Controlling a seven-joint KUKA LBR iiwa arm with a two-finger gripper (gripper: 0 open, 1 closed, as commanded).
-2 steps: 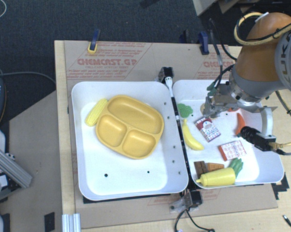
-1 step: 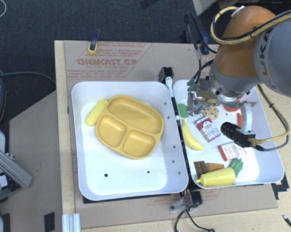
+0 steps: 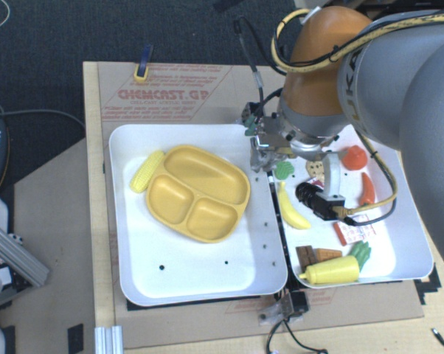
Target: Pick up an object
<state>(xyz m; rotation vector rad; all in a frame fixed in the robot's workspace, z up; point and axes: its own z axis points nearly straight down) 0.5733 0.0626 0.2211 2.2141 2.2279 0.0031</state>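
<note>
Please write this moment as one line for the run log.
arm above right bin, near divider | left bin: yellow plate, corn cob | right bin: banana, tomato, red pepper | held: unclear

Dark carpet (image 3: pixel 74 21) around cardboard-topped bench (image 3: pixel 170 87)

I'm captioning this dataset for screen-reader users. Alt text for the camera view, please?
A grey robot arm with an orange band hangs over the seam between two white bins. The left bin holds a yellow divided plate and a corn cob; the right bin holds a banana and other small items.
</note>
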